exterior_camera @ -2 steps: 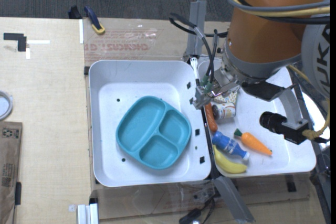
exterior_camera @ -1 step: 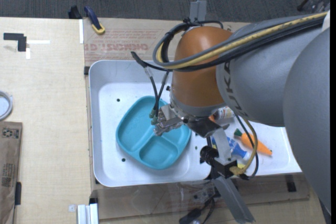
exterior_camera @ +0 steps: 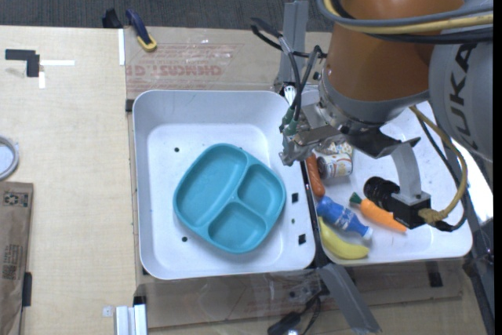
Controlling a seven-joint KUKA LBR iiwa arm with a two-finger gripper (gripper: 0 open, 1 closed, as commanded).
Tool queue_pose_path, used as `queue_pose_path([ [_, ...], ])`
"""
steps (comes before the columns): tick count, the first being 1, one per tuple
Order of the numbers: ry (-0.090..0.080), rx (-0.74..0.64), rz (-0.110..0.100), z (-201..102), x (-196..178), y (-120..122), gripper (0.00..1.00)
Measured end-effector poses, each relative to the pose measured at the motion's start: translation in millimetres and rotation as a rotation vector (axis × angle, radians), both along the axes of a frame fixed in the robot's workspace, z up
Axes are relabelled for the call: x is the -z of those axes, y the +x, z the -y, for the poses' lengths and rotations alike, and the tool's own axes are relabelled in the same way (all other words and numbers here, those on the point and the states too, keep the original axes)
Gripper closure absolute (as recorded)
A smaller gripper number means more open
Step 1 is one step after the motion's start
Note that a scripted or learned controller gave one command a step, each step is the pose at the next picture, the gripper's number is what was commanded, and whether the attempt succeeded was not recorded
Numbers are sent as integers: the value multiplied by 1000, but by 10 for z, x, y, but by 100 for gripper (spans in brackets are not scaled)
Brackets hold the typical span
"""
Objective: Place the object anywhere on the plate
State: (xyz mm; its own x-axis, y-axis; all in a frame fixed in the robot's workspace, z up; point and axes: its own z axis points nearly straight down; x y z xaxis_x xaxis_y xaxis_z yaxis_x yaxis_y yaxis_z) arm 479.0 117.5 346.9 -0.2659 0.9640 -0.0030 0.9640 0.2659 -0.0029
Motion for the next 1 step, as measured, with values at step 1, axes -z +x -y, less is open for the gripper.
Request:
queue_pose_path([
  [1, 1, -215, -5, -339, 1523, -17, 100],
])
